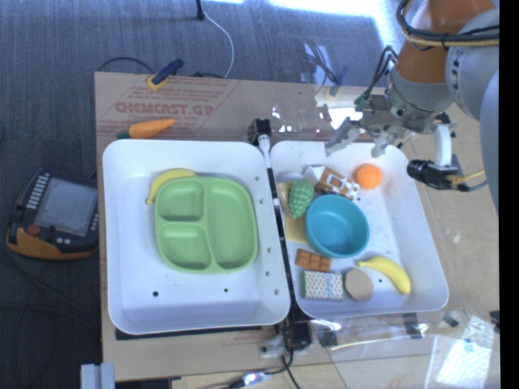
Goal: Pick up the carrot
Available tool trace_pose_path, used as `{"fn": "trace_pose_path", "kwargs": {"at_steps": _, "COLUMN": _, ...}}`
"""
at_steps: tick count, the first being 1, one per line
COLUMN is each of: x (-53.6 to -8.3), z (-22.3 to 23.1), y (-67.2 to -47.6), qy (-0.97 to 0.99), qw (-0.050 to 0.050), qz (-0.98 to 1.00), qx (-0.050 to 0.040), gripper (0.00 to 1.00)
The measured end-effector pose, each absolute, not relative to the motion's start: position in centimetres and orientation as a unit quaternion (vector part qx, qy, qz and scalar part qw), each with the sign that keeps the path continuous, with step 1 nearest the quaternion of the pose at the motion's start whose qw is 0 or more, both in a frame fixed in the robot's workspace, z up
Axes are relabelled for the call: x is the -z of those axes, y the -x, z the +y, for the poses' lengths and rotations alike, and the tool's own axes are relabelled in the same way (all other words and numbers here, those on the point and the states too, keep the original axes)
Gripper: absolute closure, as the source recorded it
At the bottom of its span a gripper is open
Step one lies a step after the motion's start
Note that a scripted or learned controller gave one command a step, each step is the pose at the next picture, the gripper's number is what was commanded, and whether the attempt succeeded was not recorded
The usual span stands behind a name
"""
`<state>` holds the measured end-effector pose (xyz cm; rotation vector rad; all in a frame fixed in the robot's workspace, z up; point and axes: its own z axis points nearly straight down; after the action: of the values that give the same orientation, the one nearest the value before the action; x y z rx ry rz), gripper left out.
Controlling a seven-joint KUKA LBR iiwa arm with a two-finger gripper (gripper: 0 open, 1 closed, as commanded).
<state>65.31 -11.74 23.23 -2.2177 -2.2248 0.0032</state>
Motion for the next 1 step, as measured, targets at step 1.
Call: {"fn": "trace_pose_path", "kwargs": {"at_steps": 1, "x": -22.54, "z": -19.82, "y": -65.99, "qy": 0.606, "qw": -0.003, "qz": -0.795, "qx": -0.0028, "gripper": 0.00}}
